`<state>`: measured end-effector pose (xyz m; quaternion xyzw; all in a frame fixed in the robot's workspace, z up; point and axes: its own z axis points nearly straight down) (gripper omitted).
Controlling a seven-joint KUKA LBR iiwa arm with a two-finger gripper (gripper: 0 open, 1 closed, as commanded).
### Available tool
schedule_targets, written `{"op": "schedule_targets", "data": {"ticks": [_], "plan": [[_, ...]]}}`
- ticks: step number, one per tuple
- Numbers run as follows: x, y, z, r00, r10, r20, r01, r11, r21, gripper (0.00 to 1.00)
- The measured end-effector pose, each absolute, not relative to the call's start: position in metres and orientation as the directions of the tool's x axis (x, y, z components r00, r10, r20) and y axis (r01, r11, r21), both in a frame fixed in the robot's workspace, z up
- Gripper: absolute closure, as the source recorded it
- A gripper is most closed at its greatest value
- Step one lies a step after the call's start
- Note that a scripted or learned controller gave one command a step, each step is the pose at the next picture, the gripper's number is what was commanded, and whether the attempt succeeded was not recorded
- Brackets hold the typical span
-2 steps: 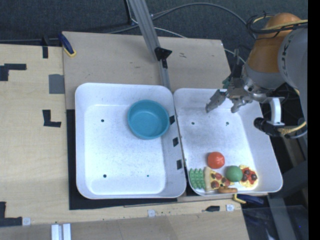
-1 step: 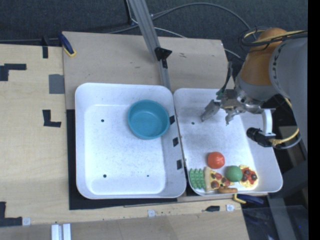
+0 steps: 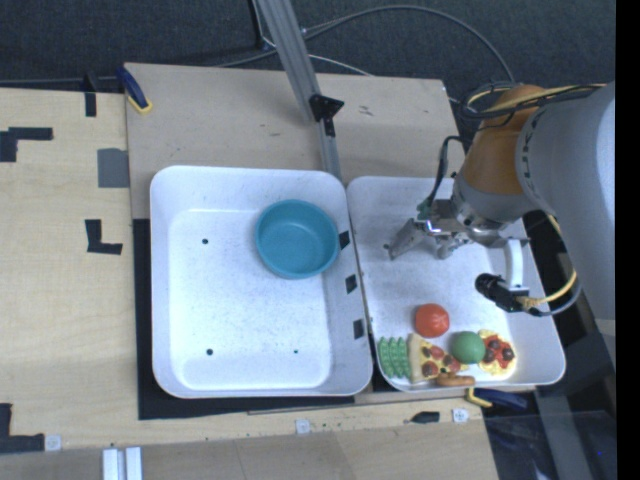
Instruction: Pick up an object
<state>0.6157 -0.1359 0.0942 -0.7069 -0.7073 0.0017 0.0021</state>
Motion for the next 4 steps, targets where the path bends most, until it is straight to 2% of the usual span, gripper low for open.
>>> {"op": "schedule_targets", "data": {"ticks": [1,4], "plan": [[0.617,-0.136,0.107,-0.002,1.000,0.000,1.000,0.002,-0.001,1.00],[0.625,-0.148,0.260,-0.001,1.000,-0.001,1.000,0.001,0.004,1.00]]}}
